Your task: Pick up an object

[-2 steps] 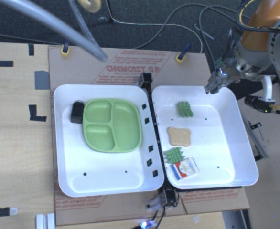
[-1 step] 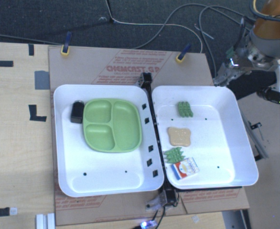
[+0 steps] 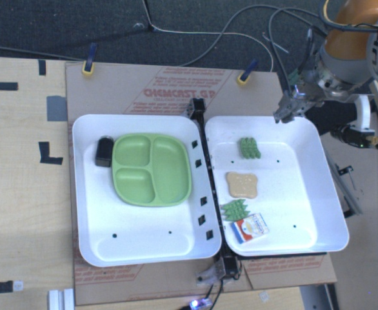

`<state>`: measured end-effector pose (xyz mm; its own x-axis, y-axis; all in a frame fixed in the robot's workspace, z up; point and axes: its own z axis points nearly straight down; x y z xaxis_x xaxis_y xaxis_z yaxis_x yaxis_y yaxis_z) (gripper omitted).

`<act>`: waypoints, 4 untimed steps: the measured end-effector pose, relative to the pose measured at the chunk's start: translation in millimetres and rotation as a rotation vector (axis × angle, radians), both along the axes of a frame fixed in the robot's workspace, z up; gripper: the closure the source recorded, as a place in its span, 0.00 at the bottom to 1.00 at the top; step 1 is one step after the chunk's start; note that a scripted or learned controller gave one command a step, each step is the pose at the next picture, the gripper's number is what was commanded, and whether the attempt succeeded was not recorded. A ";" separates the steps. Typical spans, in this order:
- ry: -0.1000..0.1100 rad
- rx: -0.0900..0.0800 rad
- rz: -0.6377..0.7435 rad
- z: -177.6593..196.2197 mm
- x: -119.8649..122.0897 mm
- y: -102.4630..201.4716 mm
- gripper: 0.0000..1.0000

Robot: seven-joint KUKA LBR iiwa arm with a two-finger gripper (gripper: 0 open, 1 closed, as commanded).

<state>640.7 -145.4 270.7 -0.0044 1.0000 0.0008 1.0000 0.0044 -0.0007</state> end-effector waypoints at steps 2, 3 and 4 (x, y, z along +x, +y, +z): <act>0.001 0.001 0.002 2.0 -22.2 104.0 1.00; 0.002 0.001 0.002 1.9 -40.7 155.6 1.00; 0.003 0.000 0.002 -4.3 -63.6 211.2 1.00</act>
